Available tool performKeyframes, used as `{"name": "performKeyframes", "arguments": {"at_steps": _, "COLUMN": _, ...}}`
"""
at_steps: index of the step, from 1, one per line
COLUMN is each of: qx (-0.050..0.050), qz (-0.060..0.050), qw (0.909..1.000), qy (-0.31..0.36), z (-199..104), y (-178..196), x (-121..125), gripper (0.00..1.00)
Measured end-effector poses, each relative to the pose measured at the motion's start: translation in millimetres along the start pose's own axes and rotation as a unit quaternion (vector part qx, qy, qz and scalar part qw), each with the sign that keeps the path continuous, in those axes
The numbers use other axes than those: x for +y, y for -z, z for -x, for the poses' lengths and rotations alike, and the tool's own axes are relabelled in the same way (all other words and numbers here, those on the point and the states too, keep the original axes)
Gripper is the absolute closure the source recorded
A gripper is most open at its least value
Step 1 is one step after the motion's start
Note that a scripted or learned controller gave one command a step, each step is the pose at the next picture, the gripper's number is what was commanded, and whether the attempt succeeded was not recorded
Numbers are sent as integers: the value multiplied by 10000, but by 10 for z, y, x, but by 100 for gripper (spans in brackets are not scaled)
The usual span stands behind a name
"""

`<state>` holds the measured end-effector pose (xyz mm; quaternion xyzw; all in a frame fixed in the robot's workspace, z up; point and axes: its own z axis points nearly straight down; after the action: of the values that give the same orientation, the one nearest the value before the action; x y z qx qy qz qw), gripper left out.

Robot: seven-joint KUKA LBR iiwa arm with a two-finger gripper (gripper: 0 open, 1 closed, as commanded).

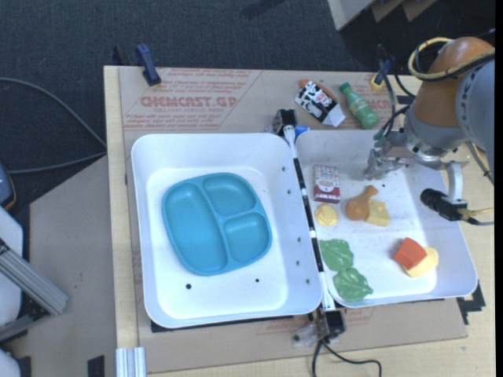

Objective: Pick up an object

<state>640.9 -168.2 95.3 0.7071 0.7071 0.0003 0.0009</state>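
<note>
Two shallow white bins side by side on a bench (196,100). In the left bin (149,163), a blue divided plate (216,222), lying flat near the middle. In the right bin (448,265), a scatter of toy food: a small red-and-white carton (325,184) near the dividing rim, a brown drumstick (361,203) just right of it and touching a yellow cheese wedge (379,214), a round yellow piece (327,215) below the carton, two green leafy pieces (343,267) toward the near edge, and an orange-and-yellow block (413,258) toward the right. Behind the bins on the bench, a black-and-white cow toy (317,102) and a green bottle (360,106) lying on its side. Gripper (380,165) low over the far part of the right bin, just above and behind the drumstick, nothing visibly between its tips; whether open or clenched, cannot tell. Grey arm (448,93) with orange band reaching in from the right.
</note>
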Motion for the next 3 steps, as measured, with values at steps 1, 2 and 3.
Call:
{"name": "performKeyframes", "arguments": {"at_steps": 1, "qx": 0, "qz": -2, "qw": 10000, "qy": 0, "z": 0, "y": -1, "x": -1, "gripper": 0}}
{"name": "performKeyframes", "arguments": {"at_steps": 2, "qx": 9, "qz": -19, "qw": 10000, "qy": -1, "z": -191, "y": -109, "x": -367, "gripper": 0}}
{"name": "performKeyframes", "arguments": {"at_steps": 3, "qx": 8, "qz": -6, "qw": 10000, "qy": -7, "z": -191, "y": -6, "x": -360, "gripper": 100}}
